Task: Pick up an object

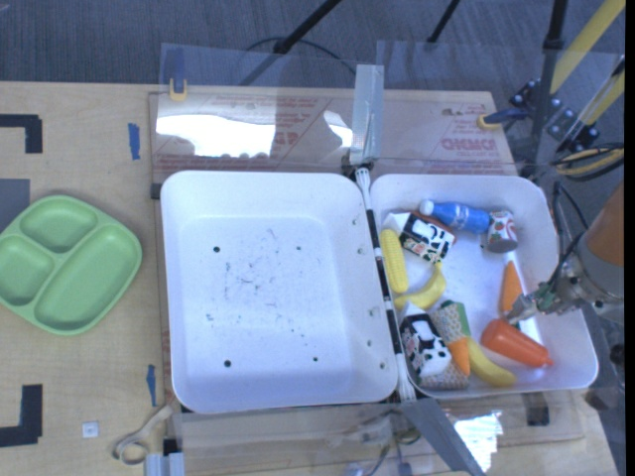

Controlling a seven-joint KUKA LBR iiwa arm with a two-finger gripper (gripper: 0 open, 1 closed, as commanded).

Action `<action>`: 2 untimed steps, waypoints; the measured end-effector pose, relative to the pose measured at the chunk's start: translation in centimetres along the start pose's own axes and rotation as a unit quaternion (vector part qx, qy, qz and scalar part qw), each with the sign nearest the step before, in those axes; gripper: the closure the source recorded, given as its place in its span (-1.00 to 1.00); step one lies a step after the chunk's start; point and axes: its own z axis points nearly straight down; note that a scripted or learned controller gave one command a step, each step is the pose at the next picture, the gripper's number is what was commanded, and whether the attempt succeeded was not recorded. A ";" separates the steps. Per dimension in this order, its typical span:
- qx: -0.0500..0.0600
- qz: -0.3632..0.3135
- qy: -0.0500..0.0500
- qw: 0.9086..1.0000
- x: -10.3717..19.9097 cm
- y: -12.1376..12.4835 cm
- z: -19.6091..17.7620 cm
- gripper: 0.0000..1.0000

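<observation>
The right bin [556, 228] holds several toys. A blue bottle [461, 215] lies at its back, with a cow-patterned box [427, 238] and a yellow corn cob [394, 261] in front of it. A banana [429, 288] lies mid-bin. An orange carrot [510, 288] and a red-orange pepper [514, 343] lie at the right. Near the front are a second cow-patterned toy [425, 345] and a yellow piece [488, 363]. My gripper [536, 303] reaches in from the right and hangs low over the bin's right side, just right of the carrot and above the pepper.
The left bin [263, 286] sits next to the right one, sharing a middle wall. A green divided plate [64, 263] rests on the wooden bench at far left. Clear plastic panels [258, 117] stand behind both bins.
</observation>
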 end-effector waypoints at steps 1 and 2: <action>-0.001 0.000 -0.001 1.000 0.0 0.1 -1.0 1.00; -0.001 0.161 -0.001 0.987 2.0 6.1 3.1 1.00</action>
